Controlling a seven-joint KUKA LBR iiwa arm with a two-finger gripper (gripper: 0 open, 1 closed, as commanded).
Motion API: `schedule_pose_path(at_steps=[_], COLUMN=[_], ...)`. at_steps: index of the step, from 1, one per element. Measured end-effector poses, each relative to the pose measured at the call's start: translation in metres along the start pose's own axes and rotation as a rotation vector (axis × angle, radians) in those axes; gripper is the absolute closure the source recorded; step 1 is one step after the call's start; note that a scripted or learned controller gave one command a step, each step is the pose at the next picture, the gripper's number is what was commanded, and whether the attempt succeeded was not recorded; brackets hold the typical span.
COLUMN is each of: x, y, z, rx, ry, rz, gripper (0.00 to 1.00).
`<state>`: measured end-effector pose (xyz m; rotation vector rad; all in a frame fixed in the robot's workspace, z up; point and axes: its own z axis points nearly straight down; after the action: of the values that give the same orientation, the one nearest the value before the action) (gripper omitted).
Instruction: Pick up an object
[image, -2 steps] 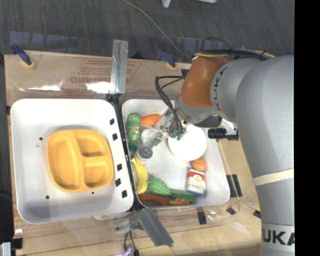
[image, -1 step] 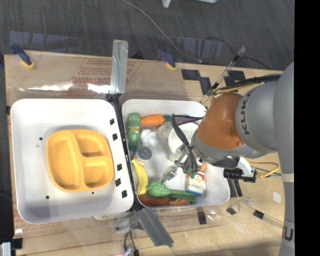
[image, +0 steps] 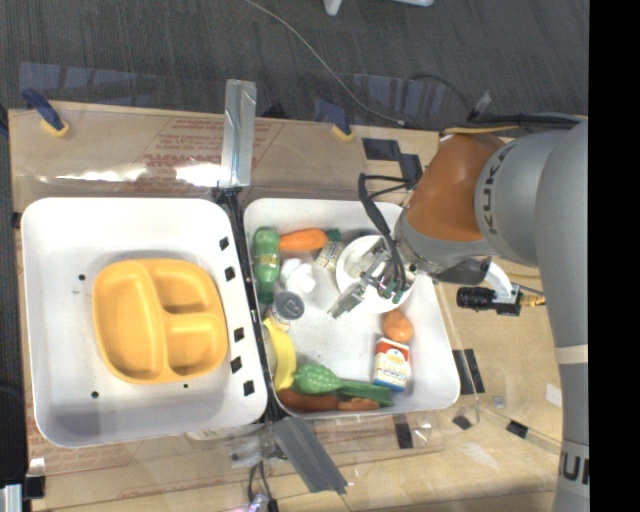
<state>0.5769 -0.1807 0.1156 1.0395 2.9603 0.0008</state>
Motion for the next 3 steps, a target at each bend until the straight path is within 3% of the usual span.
schedule_pose_path(at_steps=[1, 2, 3], x=[0.046, 0.072, -0.005], y=[-0.04, -0.067, -0.034], z=[0.017, 0.023, 0.023], rx=[0.003, 0.001, 0.003], ry=[0.005, 0.004, 0.005], rz=[0.083, 0.283, 0.169], gripper=[0.0, 0.0, 0.0])
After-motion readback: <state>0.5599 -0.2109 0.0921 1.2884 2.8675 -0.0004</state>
